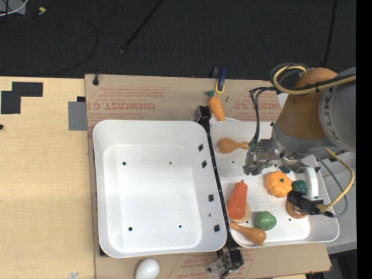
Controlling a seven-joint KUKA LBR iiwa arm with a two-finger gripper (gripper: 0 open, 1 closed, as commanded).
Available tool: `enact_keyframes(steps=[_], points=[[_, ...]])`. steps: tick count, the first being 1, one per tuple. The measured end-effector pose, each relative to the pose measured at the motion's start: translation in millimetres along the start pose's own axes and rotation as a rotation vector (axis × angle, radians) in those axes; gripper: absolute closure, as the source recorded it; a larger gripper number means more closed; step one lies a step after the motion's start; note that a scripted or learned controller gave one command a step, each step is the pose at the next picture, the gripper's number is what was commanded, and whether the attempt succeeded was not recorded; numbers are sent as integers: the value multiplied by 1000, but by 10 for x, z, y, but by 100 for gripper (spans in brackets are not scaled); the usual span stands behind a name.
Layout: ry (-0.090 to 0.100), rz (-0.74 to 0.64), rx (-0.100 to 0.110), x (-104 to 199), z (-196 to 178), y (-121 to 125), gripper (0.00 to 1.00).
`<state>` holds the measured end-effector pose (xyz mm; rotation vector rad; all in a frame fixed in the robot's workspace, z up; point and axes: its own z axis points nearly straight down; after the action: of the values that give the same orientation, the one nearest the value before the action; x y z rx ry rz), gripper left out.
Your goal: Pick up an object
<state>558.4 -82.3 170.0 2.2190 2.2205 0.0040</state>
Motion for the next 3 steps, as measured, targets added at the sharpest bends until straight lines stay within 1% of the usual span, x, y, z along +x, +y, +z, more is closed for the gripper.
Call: enact_keyframes(steps=[1,2,3], points=[[-2,6,-1,-132,824,-663,100],[2,-9,-8,662,-240,14,100],[1,-1,9,937,-169,-174,100]])
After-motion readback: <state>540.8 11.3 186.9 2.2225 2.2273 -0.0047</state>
